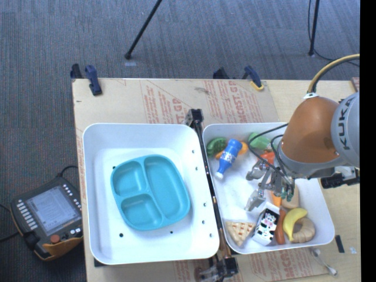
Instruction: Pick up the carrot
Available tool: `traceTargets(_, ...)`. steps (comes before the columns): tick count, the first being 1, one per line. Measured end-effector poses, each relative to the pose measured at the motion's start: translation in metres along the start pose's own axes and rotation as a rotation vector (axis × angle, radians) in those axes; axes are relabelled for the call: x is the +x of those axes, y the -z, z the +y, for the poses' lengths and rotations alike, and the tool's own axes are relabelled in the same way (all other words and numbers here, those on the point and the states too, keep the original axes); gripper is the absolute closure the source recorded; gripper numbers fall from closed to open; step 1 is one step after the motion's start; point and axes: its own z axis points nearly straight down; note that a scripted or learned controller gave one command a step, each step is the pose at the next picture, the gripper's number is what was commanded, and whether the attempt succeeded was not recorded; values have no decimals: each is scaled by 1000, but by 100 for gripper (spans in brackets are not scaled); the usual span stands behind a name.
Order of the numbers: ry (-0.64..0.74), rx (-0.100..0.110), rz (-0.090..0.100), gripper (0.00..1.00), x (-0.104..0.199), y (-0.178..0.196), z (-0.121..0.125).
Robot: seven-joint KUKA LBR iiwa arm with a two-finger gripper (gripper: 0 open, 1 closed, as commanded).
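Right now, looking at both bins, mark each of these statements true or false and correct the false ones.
1. The blue divided plate lies in the right bin. False: it lies in the left bin.
2. The blue bottle lies in the right bin. True.
3. The gripper hangs over the left bin. False: it is over the right bin.
4. The banana lies near the right bin's near right corner. True.

Bench [170,96]: pale board printed with red lettering, standing on grey carpet
Far edge: blue clamps [92,78] at left, more at right
Left bin [94,157]: white, shallow, directly on the board
Right bin [326,216]: white, just beside the left bin, rims touching
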Motion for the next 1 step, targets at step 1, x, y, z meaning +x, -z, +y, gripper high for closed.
traceTargets(1,207,0,0,0,57,0,-14)
